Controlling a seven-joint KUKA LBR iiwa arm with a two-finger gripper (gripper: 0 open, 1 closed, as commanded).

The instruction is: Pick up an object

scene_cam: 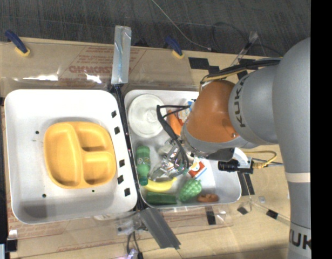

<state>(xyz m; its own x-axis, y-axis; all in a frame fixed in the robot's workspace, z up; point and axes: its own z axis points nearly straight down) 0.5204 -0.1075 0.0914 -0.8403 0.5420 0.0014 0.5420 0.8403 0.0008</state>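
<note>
My gripper [172, 161] reaches down into the right bin [230, 190], in its middle, under the orange wrist band. Around it lie a green bottle [142, 162] to the left, a yellow banana [159, 185] just below, a dark green cucumber-like piece [161, 198], a green bumpy toy fruit [190, 190], a red and white item [197, 169] and a small brown piece [208, 197]. A clear round lid [145, 115] sits at the bin's far left. An orange item [175, 124] shows beside the wrist. The arm hides the bin's right half.
The left bin [20, 144] holds a yellow divided tray [79, 153]. Black cables [168, 120] loop over the right bin near the wrist. A grey strip [121, 55] stands at the bins' far edge, and blue clamps [18, 42] pin the cardboard base.
</note>
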